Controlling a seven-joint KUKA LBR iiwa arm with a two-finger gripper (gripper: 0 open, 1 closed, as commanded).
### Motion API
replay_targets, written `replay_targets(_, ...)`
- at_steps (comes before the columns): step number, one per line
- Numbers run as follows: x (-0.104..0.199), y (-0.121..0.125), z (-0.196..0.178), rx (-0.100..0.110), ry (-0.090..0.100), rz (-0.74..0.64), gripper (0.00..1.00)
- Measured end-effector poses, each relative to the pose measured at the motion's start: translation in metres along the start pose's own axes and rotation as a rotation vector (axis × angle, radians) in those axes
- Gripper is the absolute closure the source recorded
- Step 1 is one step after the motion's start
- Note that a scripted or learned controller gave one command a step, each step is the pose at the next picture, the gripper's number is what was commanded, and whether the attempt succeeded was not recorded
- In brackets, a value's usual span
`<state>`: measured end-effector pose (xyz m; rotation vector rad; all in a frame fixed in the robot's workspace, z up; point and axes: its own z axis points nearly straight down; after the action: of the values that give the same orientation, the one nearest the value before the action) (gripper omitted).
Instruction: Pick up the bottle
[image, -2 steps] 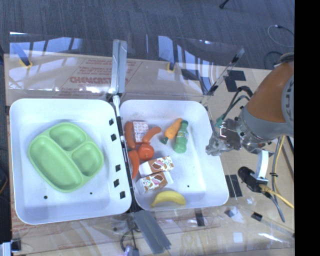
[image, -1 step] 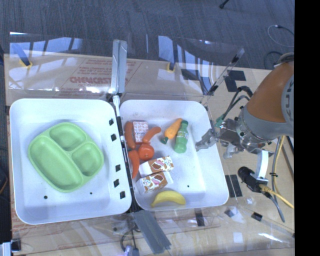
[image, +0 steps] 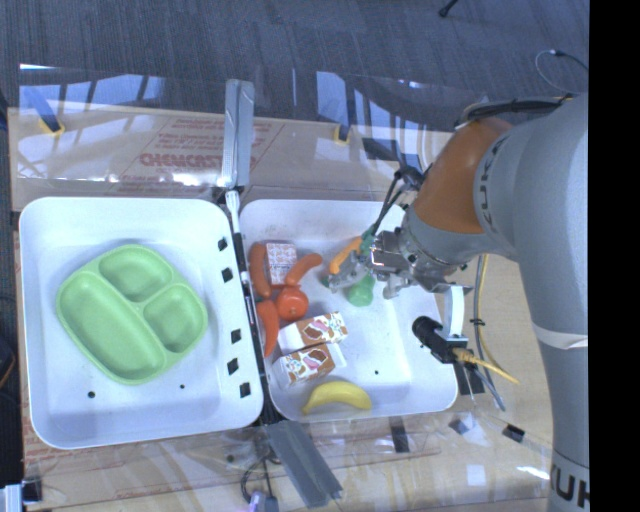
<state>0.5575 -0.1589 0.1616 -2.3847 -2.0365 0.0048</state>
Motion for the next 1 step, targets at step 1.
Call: replay_targets(1,-0.0306,0.0627,0.0697,-0.004,-0.001,0.096,0.0)
